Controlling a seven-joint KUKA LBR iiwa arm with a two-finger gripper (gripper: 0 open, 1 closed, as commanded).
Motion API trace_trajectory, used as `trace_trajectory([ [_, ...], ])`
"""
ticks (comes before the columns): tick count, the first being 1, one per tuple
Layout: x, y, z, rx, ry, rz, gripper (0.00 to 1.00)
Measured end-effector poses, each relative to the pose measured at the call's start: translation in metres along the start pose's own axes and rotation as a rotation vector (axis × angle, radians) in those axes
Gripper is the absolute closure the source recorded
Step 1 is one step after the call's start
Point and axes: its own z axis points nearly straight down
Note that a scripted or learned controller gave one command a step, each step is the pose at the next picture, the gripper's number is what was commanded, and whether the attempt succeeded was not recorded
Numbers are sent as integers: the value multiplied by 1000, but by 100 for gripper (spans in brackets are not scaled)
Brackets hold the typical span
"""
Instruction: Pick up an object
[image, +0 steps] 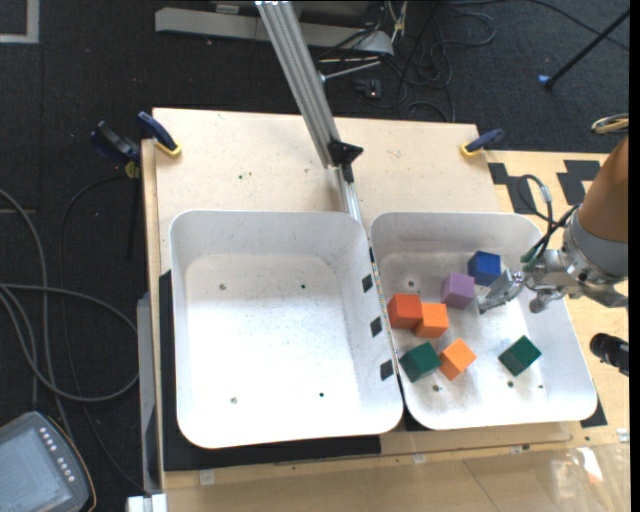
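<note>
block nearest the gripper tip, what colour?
Purple block, left of the gripper; camera view shows it best.

A robotics lab: a pale wooden bench (300, 160) clamped at its corners, black cables (60, 330) strewn over dark carpet, a slanted aluminium camera mast (305, 85).

We look down from one fixed camera above the bench (300, 150), tilted so the far edge sits at the top and the near edge at the bottom. We stand far enough back to take in both white bins, the left bin (270, 330) and the right bin (560, 385), plus dark floor with cables around. The arm (605, 230) enters from our right.
</note>
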Motion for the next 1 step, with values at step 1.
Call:
trace_trajectory([
  [1, 9, 1, 48, 0, 0, 0, 0],
])
